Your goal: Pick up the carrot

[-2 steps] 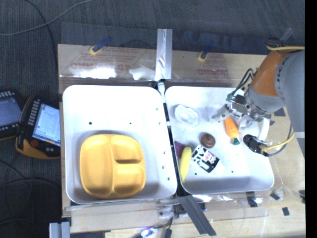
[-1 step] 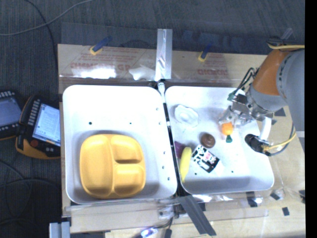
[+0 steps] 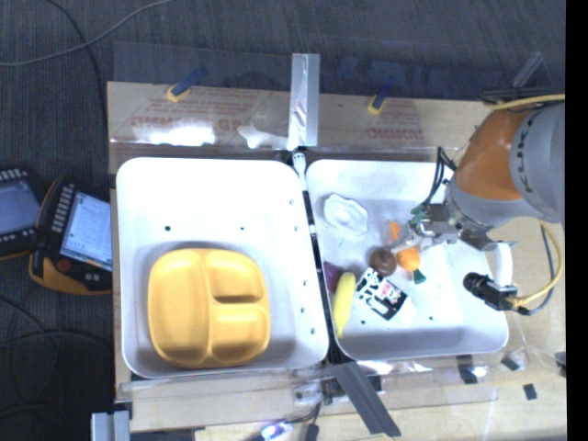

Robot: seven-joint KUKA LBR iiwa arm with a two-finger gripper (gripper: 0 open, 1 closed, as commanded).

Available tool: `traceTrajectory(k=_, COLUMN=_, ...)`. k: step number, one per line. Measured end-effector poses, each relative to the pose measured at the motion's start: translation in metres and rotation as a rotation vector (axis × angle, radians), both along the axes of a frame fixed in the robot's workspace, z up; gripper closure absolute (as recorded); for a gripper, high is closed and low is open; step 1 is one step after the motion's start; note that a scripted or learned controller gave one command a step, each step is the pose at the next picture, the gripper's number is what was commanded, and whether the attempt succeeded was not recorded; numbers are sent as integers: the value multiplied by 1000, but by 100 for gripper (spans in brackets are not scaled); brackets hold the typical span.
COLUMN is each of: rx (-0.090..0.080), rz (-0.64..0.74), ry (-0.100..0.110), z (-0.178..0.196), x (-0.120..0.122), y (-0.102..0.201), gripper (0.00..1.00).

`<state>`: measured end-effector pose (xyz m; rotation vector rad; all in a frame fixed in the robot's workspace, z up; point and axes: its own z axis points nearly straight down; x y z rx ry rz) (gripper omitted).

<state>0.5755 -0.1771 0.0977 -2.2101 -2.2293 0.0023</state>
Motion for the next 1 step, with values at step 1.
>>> traceTrajectory(k=1, rx=0, rz=-15, ry=-2, z=143, x=9, y=118, gripper=100)
